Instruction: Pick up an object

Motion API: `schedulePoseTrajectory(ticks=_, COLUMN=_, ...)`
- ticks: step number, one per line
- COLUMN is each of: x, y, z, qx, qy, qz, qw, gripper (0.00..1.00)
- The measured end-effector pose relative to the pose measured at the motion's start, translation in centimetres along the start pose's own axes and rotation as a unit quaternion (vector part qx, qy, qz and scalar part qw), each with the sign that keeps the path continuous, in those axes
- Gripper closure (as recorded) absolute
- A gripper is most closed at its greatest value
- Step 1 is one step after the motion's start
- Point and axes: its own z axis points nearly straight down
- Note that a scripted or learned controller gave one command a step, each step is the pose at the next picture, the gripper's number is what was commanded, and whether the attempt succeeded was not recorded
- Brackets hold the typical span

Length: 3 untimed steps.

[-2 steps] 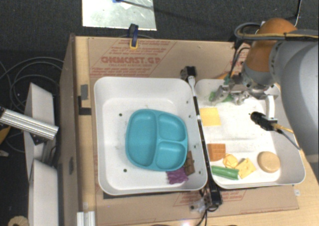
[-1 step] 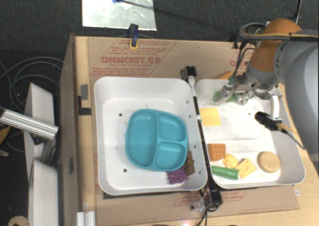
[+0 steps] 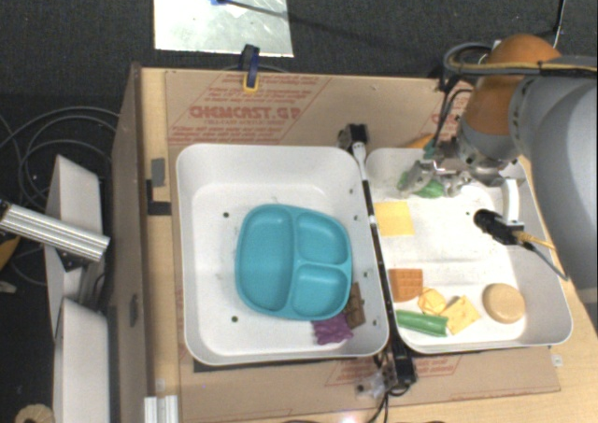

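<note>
My gripper (image 3: 433,178) is low over the far left corner of the right bin (image 3: 551,304), and it stands open. A small green thing (image 3: 430,190) lies on the bin floor right under it, between the spread fingers (image 3: 409,178). Further forward in that bin lie a yellow square (image 3: 393,218), an orange-brown square (image 3: 405,283), yellow pieces (image 3: 447,307), a long green piece (image 3: 420,321) and a tan round disc (image 3: 504,303).
The left bin (image 3: 210,178) holds a blue divided plate (image 3: 292,260), with a purple thing (image 3: 328,330) and a brown thing (image 3: 356,311) at its front right. The grey arm (image 3: 561,122) reaches in from the right above the right bin's far side.
</note>
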Motion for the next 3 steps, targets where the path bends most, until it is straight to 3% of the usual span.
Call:
schedulePoseTrajectory(ticks=1, x=0.0, y=0.0, z=-1.1, qx=-0.002, qy=-0.001, qz=-0.001, qw=1.0, gripper=1.0)
schedulePoseTrajectory(ticks=2, x=0.0, y=0.1, z=-1.1, qx=-0.002, qy=-0.001, qz=-0.002, qw=1.0, gripper=0.0)
schedulePoseTrajectory(ticks=3, x=3.6, y=-0.4, z=0.0, qx=0.009, qy=-0.007, qz=0.0, qw=0.9999, gripper=0.0)
